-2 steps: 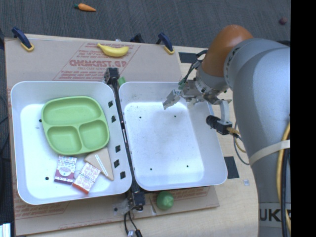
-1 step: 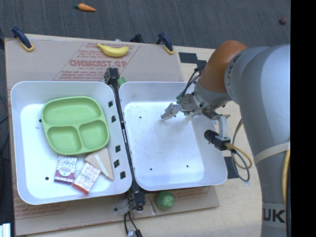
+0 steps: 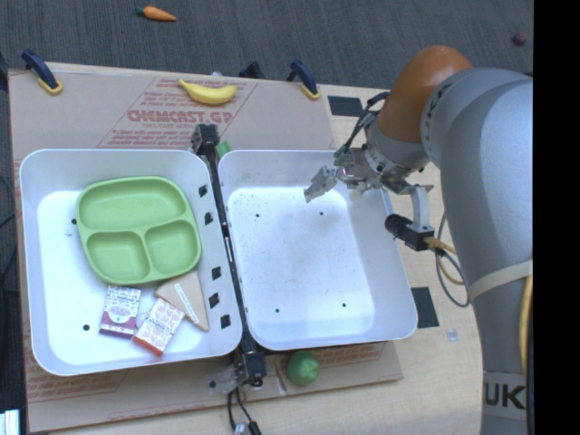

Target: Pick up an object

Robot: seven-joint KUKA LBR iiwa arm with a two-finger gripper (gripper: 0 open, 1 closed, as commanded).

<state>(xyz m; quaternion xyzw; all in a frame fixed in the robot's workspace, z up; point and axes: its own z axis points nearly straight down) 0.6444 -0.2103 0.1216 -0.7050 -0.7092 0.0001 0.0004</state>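
Gripper poised over right bin near its far edge; finger state impossible to tell. Well apart in left bin: green divided plate mid-bin, two small packets and a wedge toward near edge.

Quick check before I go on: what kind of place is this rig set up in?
Probably a robotics lab test cell, not a kitchen: two white bins sit on a cardboard sheet clamped to the bench, toy food such as a banana lies about, and the floor is grey carpet.
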